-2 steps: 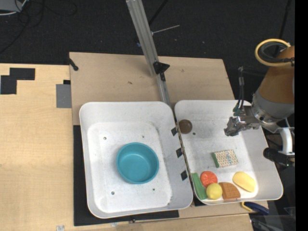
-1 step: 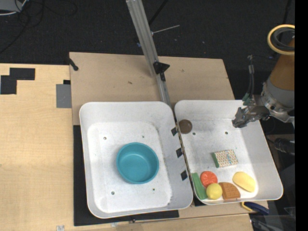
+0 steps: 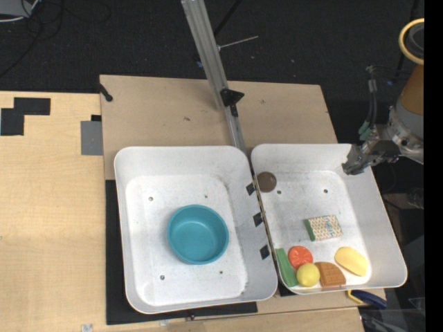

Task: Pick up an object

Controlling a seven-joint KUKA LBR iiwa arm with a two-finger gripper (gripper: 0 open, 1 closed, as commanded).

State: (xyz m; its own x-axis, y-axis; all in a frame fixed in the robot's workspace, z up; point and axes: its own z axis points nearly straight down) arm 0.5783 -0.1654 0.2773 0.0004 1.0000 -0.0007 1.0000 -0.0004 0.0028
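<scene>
End effector (image 3: pixel 354 164), grip state unreadable, hovers at right bin's (image 3: pixel 387 244) far corner; patterned sponge (image 3: pixel 322 227) lies lengthwise left-right.

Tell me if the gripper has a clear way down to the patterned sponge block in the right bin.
Probably yes. The sponge block lies apart from the other items, nothing over it, and the gripper hangs at that bin's far right edge.

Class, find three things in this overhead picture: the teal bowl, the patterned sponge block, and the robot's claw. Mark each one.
teal bowl (image 3: pixel 199 234), camera view, on its inner floor.
patterned sponge block (image 3: pixel 323 227), camera view, on its top face.
claw (image 3: pixel 354 165), camera view, at the dark tip over the right bin's far corner.
</scene>
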